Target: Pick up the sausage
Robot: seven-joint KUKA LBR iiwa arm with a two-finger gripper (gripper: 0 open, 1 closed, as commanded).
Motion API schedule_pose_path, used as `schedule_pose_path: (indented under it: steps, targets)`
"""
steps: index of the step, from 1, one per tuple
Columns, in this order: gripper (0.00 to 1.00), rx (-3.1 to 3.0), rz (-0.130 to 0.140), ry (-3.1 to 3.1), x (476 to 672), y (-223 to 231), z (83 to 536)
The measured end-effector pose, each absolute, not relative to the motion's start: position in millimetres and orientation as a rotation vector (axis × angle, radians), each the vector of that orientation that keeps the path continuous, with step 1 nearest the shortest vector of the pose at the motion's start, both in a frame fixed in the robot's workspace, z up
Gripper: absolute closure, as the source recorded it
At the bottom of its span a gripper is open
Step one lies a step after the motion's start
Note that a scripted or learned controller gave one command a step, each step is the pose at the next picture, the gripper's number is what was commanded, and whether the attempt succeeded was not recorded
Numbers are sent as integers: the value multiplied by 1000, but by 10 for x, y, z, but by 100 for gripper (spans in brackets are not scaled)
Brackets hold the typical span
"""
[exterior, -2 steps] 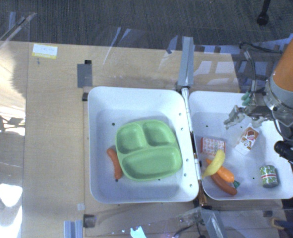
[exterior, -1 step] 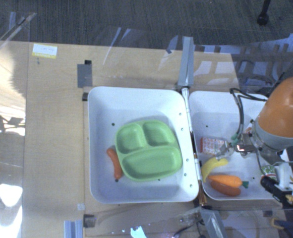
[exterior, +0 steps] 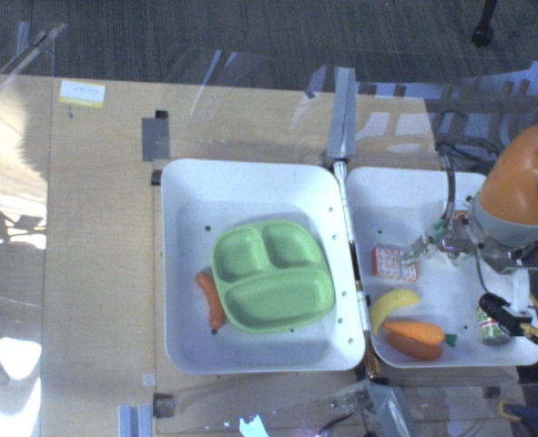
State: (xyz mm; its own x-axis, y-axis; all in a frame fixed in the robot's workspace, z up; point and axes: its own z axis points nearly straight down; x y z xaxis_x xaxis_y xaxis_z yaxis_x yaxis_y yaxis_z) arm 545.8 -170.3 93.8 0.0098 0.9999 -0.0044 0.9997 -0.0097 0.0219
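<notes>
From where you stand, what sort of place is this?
Probably a robot lab or test bench, not a kitchen. A robot arm reaches over two white bins, the food looks like toys, such as the sausage beside a green plate, and the floor is office carpet.
</notes>
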Motion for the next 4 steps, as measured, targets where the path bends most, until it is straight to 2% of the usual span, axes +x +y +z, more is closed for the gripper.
schedule_pose_path:
  steps: [1, 2, 3, 4]
  targets:
    - [0, 2240, -26, 2268, 6394, -1877, 885]
    - [0, 2126, 17, 2290, 6054, -1472, 942]
    - [0, 1905, 11, 2488, 5672, -930, 882]
    - [0, 1785, 8, 2575, 6152, -1076, 869]
